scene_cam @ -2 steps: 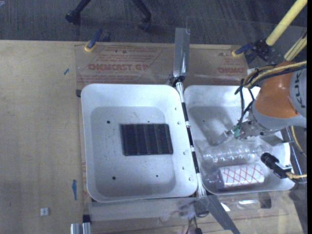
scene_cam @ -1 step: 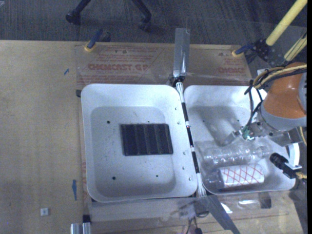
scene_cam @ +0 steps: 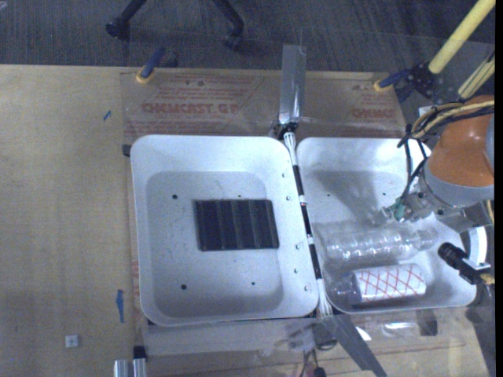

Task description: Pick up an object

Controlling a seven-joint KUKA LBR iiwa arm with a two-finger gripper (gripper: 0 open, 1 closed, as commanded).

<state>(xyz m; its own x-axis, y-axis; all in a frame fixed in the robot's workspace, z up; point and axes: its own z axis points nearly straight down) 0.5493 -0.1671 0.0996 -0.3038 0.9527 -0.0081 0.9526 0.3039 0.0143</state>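
Since the clear plastic bottle [scene_cam: 377,242] in the right bin [scene_cam: 346,159] seems light and slippery, its middle should be gripped; the pincer's [scene_cam: 402,209] opening cannot be told.

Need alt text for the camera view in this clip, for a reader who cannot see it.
Seen from above, the grey arm with an orange band reaches from the right into the right white bin, its claw just above a clear plastic bottle lying beside a red-and-white patterned container. The left white bin holds a dark ribbed rectangular object.
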